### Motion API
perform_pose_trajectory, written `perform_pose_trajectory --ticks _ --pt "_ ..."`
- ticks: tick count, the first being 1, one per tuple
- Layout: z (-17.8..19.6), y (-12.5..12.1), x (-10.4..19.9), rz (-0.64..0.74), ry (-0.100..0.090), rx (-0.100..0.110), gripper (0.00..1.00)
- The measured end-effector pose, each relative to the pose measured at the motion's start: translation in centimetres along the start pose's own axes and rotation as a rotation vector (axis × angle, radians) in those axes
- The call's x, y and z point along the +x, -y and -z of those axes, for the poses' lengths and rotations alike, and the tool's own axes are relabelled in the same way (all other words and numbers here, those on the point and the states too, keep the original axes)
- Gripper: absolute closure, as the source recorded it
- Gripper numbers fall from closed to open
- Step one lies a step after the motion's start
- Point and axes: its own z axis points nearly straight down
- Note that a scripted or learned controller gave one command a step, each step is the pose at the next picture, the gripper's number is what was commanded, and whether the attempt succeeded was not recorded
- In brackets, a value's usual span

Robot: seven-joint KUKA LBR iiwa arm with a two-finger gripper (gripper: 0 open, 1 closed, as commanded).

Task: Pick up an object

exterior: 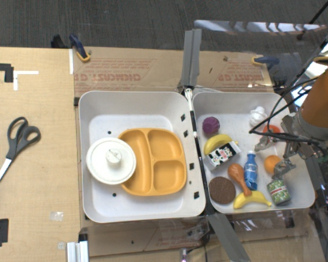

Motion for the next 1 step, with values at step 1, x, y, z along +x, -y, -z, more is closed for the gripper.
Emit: perform_pose_trajectory --ticks 1 --pt "0.24 -1.87 1.06 -0.089 0.008 0.005 0.0"
